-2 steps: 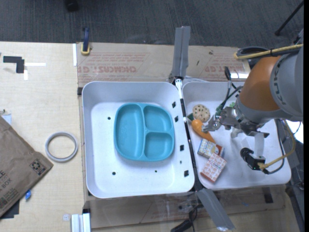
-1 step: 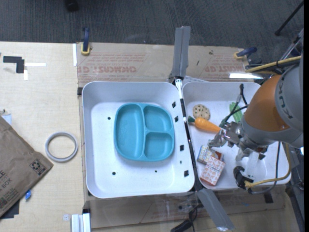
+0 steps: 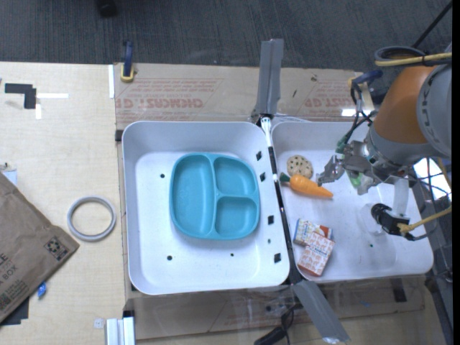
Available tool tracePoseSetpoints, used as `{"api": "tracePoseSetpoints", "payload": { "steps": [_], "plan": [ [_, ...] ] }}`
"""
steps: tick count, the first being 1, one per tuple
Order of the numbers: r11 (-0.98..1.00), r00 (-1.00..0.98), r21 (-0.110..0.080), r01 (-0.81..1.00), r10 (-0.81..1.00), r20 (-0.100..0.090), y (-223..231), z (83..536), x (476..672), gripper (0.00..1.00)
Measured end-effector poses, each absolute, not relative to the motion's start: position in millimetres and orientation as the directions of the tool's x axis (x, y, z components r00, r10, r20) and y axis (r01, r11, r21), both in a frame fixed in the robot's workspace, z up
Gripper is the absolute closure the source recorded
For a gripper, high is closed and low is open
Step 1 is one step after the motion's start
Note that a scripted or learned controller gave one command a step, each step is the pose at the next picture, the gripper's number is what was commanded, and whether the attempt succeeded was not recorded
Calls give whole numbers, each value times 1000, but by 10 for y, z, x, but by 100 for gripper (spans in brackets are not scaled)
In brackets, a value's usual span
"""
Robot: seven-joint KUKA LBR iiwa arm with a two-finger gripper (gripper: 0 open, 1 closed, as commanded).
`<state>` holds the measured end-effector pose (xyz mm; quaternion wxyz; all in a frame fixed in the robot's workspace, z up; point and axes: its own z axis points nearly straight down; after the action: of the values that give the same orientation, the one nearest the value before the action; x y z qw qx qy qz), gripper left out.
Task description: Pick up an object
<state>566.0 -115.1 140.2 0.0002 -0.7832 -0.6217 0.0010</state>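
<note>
The gripper (image 3: 343,169) hangs low in the right bin (image 3: 402,261); I cannot tell its state from this view. Just beside it, toward the divider, lies the toy carrot (image 3: 310,186). Its long axis runs slanted, with the leafy end (image 3: 284,179) pointing away from the gripper and the orange tip near it. It looks light, stiff and smooth, so probably slippery; a hold across the thick middle seems the safest.

The arm (image 3: 417,113) is cut off at the right edge (its tool's (image 3: 343,169) finger state is unreadable).
</note>
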Motion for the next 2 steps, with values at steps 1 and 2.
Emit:
{"api": "tracePoseSetpoints", "payload": {
  "steps": [1, 2],
  "plan": [
    [-133, 133, 19, 991, 991, -5, -995, 1017, 5970, 0],
    [-79, 79, 16, 997, 997, 1, -979, 1012, 5709, 0]
  ]
}}
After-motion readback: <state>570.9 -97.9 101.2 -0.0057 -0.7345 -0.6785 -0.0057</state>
